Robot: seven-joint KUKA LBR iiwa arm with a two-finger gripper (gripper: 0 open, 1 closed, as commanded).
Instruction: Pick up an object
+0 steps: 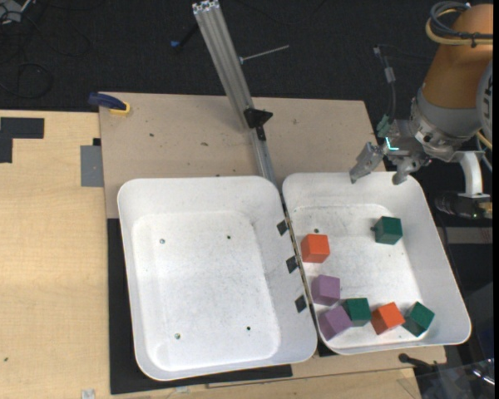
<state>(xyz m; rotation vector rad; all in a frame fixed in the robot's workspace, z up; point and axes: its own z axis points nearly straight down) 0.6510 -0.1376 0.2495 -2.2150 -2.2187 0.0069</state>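
I work in a robotics lab, at a test bench rather than any home or shop. My grey arm with its orange band (459, 52) reaches over a plain plywood benchtop (191, 135) carrying two shallow white plastic bins (150, 214) side by side. A bare extruded aluminium strut (224, 56) slants up from between them. Loose black cables (8, 7) lie on the dark floor behind, and small coloured foam cubes (315, 248) serve as practice pieces.

Both bins (208, 194) are white with fine dark speckles. In the right bin (437, 248) lie three green cubes (388, 230), two orange cubes (315, 248) and two purple cubes (325, 289). The desk (41, 248) is light wood colour.
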